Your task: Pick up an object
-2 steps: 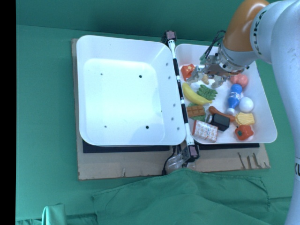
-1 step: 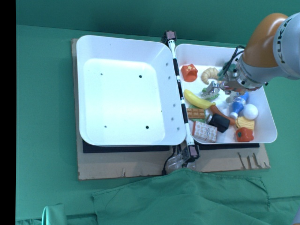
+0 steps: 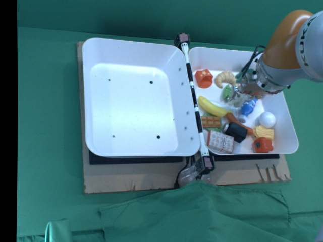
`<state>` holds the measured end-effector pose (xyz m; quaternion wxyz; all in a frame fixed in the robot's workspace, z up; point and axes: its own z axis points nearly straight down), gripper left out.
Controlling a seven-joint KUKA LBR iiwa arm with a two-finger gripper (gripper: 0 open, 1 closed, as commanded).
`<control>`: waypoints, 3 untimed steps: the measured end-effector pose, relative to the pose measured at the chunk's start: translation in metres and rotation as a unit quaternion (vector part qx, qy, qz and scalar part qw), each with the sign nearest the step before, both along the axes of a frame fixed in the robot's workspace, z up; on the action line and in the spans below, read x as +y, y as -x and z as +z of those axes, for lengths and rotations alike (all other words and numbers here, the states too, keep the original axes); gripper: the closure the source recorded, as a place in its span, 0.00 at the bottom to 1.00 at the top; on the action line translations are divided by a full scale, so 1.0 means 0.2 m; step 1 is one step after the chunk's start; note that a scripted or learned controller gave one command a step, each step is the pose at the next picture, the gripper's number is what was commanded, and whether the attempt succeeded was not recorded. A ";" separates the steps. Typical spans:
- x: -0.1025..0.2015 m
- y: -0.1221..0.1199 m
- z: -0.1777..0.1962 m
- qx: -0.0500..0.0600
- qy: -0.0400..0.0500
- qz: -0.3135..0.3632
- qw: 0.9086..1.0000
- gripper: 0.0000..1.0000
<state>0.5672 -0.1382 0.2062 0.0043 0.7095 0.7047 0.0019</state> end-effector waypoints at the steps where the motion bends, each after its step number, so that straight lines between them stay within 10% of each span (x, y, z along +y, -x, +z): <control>1: -0.19 0.34 -0.09 0.000 0.000 -0.002 1.000 1.00; 2: -0.01 0.08 -0.01 0.000 0.000 0.004 1.000 1.00; 3: -0.02 0.09 -0.02 0.002 -0.001 0.002 1.000 0.00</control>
